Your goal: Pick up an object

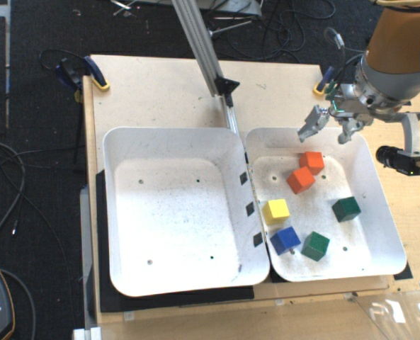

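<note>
Blocks: six small cubes lie in the right bin [379, 211]. Two orange blocks [311, 161] [301, 180] sit close together near its upper middle, possibly touching; the view is too coarse to be sure.
Other blocks: a yellow block [276, 210] lies near the bin's left wall, with a blue block [286, 239] just below it. One green block [315, 246] sits just beside the blue one, and a darker green block [346, 208] lies apart toward the right wall.
Gripper: the gripper [331, 127] hangs over the upper edge of the right bin, above the orange blocks. Its two fingers are spread apart with nothing between them.
Arm: grey with an orange band, reaching in from the upper right.
Left bin: the left bin [117, 190] is white and speckled with dark flecks on its floor; it touches the right bin along a shared edge.
Bench: a pale wooden board [160, 91] carries both bins, with blue and yellow clamps [89, 71] at its upper corners. A slanted metal rail [199, 37] crosses its top.
Room: dark floor [32, 20] strewn with black cables.
</note>
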{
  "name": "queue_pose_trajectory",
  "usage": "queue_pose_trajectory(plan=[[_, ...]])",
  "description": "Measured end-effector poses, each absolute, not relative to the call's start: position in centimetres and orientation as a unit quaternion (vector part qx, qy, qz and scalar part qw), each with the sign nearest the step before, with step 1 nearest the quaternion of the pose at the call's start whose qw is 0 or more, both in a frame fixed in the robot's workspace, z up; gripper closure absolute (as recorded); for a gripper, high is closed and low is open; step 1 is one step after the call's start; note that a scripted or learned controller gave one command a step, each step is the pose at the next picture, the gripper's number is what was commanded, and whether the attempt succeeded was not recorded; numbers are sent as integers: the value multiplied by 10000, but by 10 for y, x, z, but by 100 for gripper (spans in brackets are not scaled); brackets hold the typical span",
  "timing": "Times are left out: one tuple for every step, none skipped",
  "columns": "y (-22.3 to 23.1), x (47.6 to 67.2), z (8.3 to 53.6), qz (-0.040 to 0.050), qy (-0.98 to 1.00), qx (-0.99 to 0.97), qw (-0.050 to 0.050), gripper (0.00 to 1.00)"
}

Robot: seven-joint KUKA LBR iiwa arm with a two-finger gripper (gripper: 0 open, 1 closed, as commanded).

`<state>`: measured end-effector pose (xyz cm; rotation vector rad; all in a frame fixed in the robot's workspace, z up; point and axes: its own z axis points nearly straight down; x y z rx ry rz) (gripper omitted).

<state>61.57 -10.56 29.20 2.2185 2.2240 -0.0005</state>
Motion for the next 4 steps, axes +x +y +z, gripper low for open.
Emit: queue_pose_trajectory(plan=[[-87,594,349,19,7089,7053,22,0],[-75,547,232,-31,7069,7073,-41,0],[-54,509,272,9,7086,7056,3,0],[-80,571,193,-19,7066,7076,-6,0]])
